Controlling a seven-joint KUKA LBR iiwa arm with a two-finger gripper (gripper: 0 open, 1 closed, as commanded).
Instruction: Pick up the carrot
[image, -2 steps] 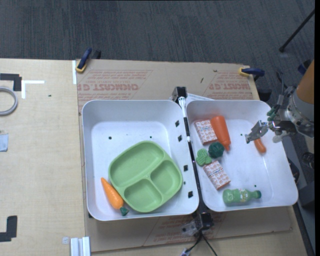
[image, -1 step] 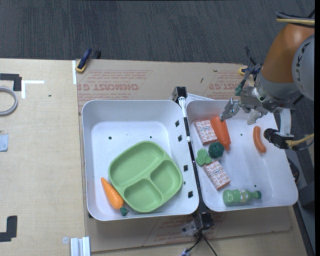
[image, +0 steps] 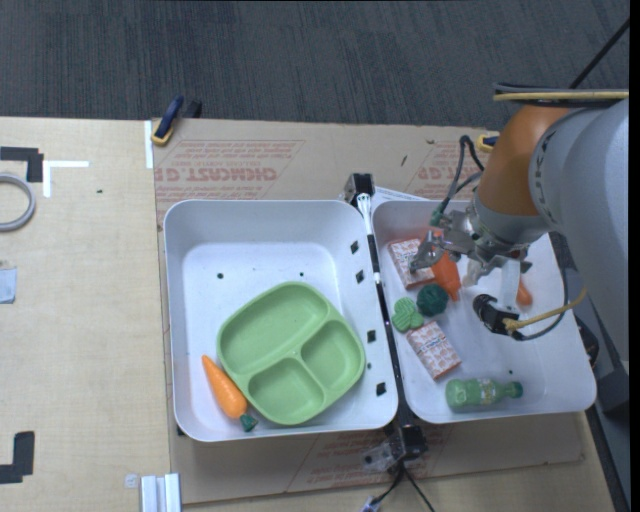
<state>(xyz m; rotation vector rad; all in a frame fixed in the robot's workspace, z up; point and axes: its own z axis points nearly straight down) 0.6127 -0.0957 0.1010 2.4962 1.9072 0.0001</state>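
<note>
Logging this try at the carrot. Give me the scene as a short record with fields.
target: carrot, lying in the left bin, at its near-left corner beside the green plate
gripper: gripper low over the right bin, far from that carrot
under gripper: orange piece, grasp unclear
right bin contents: two snack packets, green ball, green bottle
status: carrot not picked up

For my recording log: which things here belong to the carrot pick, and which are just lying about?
Job:
carrot, left bin
hand, over the right bin

Lying about:
green tray
green bottle
snack packets
dark green ball
</note>
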